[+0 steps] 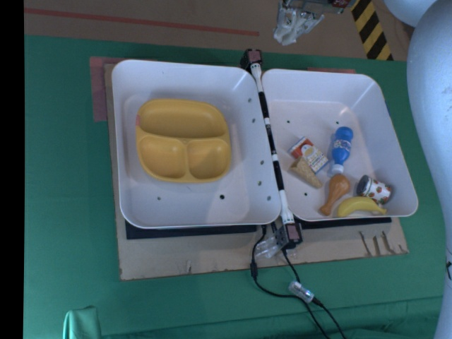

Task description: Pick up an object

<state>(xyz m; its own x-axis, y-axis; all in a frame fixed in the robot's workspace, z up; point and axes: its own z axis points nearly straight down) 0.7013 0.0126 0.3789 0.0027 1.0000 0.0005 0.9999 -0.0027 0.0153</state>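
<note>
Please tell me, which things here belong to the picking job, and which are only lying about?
For the job: gripper; blue bottle, drumstick, banana, small jar, cone, snack packet, all in the right bin.

Lying about: yellow divided plate in the left bin; black cables at the front.

Bottle [341,146] and carton [308,152] labels — probably printed — too small to read.

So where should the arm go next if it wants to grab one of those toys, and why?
Probably down and toward the right bin. The gripper hangs beyond the bins' far edge, over bare bench, with nothing under it. All the small things, the blue bottle, drumstick, banana and others, lie near that bin's front corner; the left bin has a yellow tray.
</note>
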